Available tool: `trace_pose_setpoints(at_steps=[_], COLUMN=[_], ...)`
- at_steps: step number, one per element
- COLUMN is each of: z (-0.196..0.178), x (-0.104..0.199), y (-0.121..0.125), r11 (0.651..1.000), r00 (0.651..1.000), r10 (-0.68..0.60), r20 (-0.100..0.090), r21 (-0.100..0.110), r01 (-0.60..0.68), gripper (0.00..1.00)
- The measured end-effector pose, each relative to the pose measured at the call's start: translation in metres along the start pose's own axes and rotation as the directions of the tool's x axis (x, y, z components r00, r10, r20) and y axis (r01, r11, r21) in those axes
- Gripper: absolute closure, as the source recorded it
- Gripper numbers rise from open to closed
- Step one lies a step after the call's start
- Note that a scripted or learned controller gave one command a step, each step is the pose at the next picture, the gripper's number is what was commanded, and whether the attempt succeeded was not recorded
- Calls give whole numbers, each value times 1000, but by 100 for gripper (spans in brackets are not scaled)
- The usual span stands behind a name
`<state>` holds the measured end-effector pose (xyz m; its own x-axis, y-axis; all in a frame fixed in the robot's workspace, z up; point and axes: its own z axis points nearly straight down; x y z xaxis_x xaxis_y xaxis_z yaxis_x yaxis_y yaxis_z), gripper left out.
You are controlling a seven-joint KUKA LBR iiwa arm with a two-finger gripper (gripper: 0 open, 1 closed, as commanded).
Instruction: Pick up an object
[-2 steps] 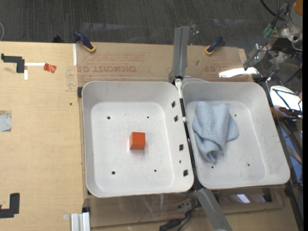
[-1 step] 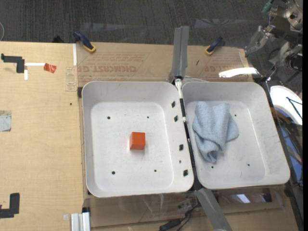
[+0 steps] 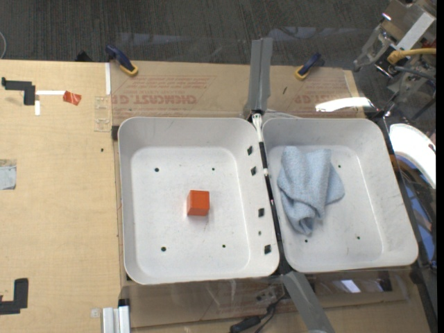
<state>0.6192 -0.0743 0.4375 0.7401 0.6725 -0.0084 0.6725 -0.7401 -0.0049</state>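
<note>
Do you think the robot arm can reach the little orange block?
Probably yes. The orange block sits alone in the open left bin, with nothing on top of it or around it. The blue cloth lies in the other bin, out of the way.

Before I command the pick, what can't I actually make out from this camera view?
- Anything under the crumpled grey cloth in the right bin: the cloth's folds hide that patch of floor.
- Far side of the orange block in the left bin: it faces away from the camera.
- Small red item on the bench at upper left: too small to identify.
- Equipment at upper right: cut off by the frame edge.
</note>
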Motion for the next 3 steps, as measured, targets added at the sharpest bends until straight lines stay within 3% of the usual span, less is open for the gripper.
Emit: trace_pose_setpoints(at_steps=[1,2,3], z=[-1,33,6], x=[-18,-61,-78], y=[-57,-45,-121], r11=[966,958,877], r00=[966,958,877], r10=[258,286,481], r20=[-1,1,-3], r21=[-1,0,-3], r01=[-258,-286,-481], gripper=[0,0,0])
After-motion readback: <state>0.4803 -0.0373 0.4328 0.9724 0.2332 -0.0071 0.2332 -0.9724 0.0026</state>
